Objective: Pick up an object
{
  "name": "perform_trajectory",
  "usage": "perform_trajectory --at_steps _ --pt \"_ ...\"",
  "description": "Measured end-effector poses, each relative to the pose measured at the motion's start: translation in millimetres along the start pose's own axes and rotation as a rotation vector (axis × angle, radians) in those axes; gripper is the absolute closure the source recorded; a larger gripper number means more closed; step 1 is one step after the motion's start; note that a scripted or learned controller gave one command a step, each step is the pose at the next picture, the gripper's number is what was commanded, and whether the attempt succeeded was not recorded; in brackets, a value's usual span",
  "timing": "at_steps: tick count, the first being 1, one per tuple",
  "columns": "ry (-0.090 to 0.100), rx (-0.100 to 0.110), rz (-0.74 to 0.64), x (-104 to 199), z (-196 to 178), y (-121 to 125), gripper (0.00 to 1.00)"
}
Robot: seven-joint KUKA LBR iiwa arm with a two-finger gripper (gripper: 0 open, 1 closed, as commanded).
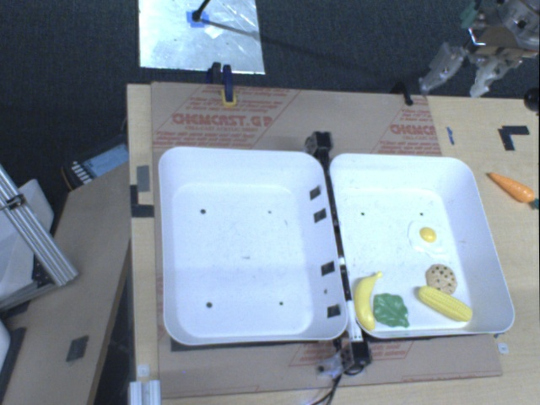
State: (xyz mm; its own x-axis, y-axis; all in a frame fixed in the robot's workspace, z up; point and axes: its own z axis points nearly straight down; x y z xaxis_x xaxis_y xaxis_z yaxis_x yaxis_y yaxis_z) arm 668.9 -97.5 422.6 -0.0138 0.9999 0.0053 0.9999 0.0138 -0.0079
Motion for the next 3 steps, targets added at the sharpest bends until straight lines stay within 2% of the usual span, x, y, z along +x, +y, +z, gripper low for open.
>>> perform_trajectory --at_steps 1,2,3 --pt "-0.006 -0.019 0.008 9.6 -90.2 -55.7 0.00" --pt "-0.006 -0.013 0.015 -5.6 -114.0 -118.9 0.00" --pt "-0.010 -0.016 0.014 -56.6 -112.7 -19.1 0.00"
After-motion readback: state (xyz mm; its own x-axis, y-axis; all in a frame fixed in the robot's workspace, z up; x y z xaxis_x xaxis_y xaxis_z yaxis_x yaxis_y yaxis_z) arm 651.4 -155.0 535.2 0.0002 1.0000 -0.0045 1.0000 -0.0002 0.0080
